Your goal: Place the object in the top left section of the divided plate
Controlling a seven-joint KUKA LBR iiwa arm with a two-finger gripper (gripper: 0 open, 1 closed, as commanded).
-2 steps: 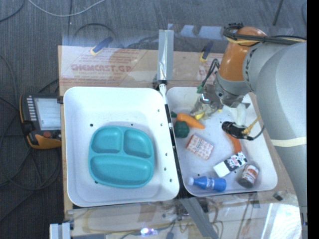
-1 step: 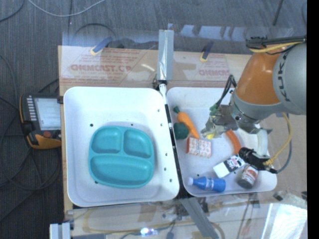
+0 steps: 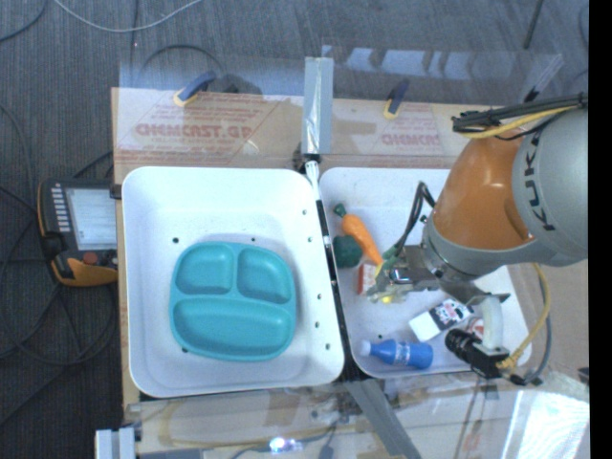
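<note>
We see 2 white bins side by side on the tabletop. The left bin [image 3: 143,256] carries a teal divided plate [image 3: 232,301] with 3 sections, all bare: 2 small ones on the far side and 1 long one on the near side. The top left section [image 3: 204,270] is our target.

The right bin [image 3: 382,185] holds the loose things: a carrot [image 3: 360,233] lying on a slant, its long axis running from far-left to near-right, a dark green ball [image 3: 346,250] just beside it on the left, a small red pack [image 3: 367,277] below them, a blue bottle [image 3: 402,354] lying on its side at the near edge, and a white and black item [image 3: 438,318] near the wrist.

The hand [image 3: 390,283] hangs over the middle of the right bin, just right of the red pack and just near of the carrot's lower tip. We cannot tell how the hand is set, nor whether it grips anything.

The task names no particular object; we judge the carrot or the red pack the likeliest pick, both touching distance to the hand's left. Whatever is lifted must travel left, across the wall between the bins, to the plate's far-left section.
</note>
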